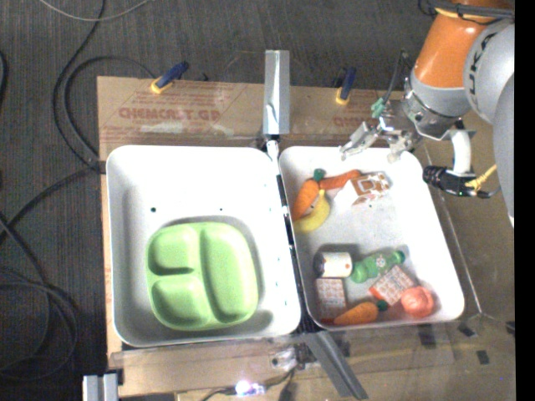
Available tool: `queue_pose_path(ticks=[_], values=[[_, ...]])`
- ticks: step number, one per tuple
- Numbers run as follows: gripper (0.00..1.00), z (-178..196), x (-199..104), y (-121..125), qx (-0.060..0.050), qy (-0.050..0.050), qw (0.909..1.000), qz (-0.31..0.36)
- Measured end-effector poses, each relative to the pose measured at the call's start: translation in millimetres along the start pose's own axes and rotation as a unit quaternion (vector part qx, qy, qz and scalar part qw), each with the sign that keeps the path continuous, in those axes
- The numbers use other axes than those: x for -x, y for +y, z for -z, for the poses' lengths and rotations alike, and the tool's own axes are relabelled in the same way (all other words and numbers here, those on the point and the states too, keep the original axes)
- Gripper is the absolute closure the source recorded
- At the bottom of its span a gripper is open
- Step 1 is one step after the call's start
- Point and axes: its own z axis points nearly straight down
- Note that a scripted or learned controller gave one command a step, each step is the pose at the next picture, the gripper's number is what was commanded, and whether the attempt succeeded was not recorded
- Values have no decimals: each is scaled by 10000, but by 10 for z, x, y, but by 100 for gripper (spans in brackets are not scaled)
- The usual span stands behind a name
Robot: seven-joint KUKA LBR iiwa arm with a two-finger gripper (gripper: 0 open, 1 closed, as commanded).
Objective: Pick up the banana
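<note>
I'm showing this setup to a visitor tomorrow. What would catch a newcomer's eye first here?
Probably the bright green divided tray lying in the left bin, then the arm's orange band at upper right. After that, the colourful toy food crowding the right bin: the banana lies under a carrot near its upper left, with the gripper hovering over the bin's far rim.

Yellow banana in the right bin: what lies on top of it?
An orange toy carrot lies across the yellow banana, covering its upper part; only the lower curve shows. The gripper is above the bin's far rim.
</note>
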Motion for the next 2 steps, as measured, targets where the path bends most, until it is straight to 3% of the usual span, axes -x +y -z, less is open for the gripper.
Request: queue_pose_path(ticks=[1, 2], values=[[0, -978, -261, -255, 151, -49, 9971, 749], [0, -1063, -272, -395, 351, -110, 9977, 567]])
